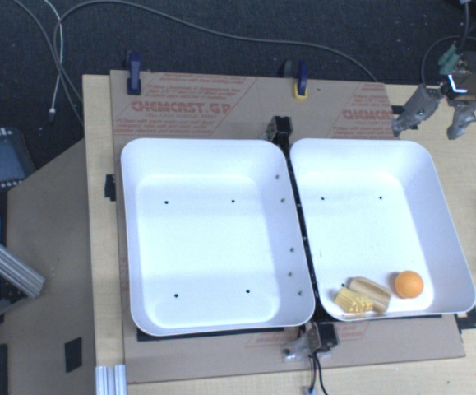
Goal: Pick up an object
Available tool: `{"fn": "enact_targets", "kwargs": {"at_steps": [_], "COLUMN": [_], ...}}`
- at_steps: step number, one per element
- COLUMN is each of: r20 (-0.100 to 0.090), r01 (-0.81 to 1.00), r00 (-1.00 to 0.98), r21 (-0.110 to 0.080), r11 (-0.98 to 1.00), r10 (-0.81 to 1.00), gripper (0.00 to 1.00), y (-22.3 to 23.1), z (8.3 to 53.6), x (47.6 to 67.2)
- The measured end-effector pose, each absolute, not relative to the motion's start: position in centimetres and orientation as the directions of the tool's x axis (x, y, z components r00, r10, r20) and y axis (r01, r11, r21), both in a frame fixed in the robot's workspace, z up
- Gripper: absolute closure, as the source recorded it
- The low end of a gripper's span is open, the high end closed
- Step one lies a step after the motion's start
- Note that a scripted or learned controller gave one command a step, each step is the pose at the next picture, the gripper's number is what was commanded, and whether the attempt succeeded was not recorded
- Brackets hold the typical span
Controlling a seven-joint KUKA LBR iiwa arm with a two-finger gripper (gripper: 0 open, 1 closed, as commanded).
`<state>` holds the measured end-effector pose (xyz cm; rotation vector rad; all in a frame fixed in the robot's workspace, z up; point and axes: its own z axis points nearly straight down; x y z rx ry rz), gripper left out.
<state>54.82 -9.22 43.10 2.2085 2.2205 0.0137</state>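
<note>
Bench: pale wooden board point(98, 220) under a brown cardboard sheet point(221, 105), which two blue clamps hold at its far edge; dark carpet and loose cables lie beyond.
Writing: red print on the cardboard, too blurred to read surely.
Bins: left bin point(213, 163) and right bin point(369, 163), white, touching side by side.
Objects: orange ball point(408, 284), tan roll point(371, 290) and yellow corn piece point(353, 302), clustered at the right bin's near edge.
Gripper: gripper point(436, 118) hovers beyond the right bin's far corner, fingers apart, holding nothing.

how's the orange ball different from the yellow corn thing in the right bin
The orange ball is round, smooth and plain orange; the yellow corn piece is stubby, bumpy and pale yellow. The ball sits apart; the corn touches a tan piece. Both lie near the right bin's front edge.
</note>
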Motion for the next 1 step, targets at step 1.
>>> {"fn": "enact_targets", "kwargs": {"at_steps": [1], "r20": [0.001], "r01": [1.000], "r00": [-0.003], "r21": [-0.011], "r11": [0.003], "r10": [1.000], "gripper": [0.00], "y": [-2.95], "z": [25.12], "x": [48.53]}}
